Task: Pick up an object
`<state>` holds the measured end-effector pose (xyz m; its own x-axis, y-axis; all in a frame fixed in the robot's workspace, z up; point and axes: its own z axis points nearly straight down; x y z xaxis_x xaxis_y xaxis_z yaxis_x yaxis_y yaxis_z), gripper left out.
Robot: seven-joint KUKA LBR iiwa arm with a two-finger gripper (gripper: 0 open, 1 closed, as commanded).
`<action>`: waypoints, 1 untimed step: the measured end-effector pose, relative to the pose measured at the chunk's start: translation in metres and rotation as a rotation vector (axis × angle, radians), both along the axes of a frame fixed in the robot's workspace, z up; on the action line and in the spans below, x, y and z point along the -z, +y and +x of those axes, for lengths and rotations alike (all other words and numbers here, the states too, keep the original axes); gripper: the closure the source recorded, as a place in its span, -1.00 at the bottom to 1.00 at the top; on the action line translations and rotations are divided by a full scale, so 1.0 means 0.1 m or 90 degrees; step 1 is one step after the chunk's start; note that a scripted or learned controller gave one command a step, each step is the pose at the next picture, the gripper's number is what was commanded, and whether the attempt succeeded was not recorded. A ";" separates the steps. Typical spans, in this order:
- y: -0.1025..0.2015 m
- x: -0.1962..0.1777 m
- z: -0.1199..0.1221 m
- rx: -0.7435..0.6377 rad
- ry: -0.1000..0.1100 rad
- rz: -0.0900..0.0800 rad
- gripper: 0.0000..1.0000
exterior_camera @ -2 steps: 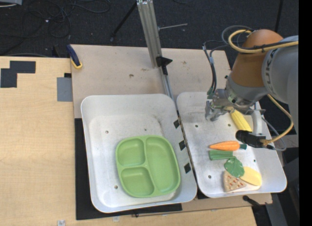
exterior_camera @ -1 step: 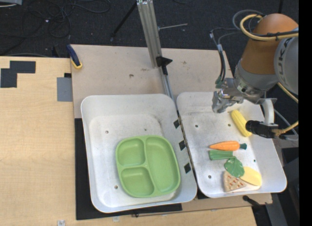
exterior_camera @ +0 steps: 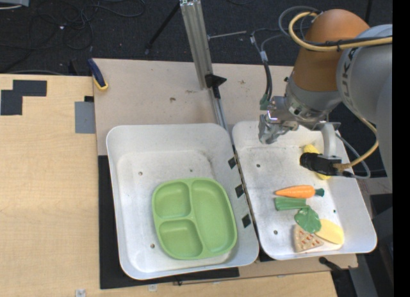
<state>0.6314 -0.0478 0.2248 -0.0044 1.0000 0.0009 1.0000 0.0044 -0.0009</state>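
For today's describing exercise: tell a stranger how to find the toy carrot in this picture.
Start at the right-hand white bin. Along its right side lies a cluster of toy foods. The toy carrot lies at the cluster's top, above the waffle: the only orange piece, long and tapered, with a green stalk end.

The two bins (exterior_camera: pixel 128 161) look like matt white plastic, faintly speckled. The green tray (exterior_camera: pixel 192 219) is smooth plastic with a soft sheen. At nine o'clock the tabletop (exterior_camera: pixel 45 180) shows pale wood grain. The post (exterior_camera: pixel 195 40) at twelve o'clock is brushed metal.
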 end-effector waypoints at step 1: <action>0.54 -0.05 0.08 0.000 0.000 0.000 1.00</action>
